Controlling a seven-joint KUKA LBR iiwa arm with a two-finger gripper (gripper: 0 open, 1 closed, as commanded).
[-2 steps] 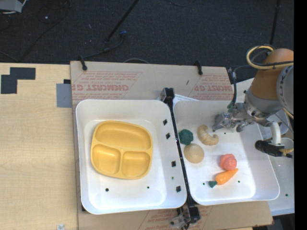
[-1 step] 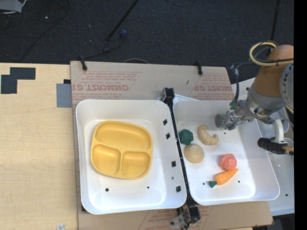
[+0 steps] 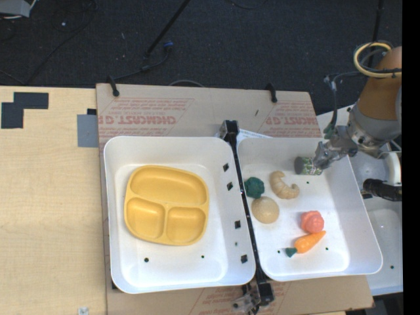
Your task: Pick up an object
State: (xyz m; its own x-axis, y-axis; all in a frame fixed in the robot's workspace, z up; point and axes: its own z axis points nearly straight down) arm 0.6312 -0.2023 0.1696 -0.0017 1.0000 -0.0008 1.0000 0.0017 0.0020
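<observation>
Status: nothing lifted; we judge the pick not yet made. Claw (image 3: 314,163): low over the right bin (image 3: 354,258), upper part, near the far wall; we cannot tell how it stands. Nearest candidate: croissant (image 3: 284,185), just left and nearer us, apart from it. Further off: green piece (image 3: 254,187), round bun (image 3: 265,210), red piece (image 3: 313,221), carrot (image 3: 307,243). Left bin (image 3: 164,271): yellow tray (image 3: 167,204).

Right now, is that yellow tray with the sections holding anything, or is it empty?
Empty. The yellow tray in the left bin shows bare yellow in all three sections; the toy foods lie in the right bin.
</observation>
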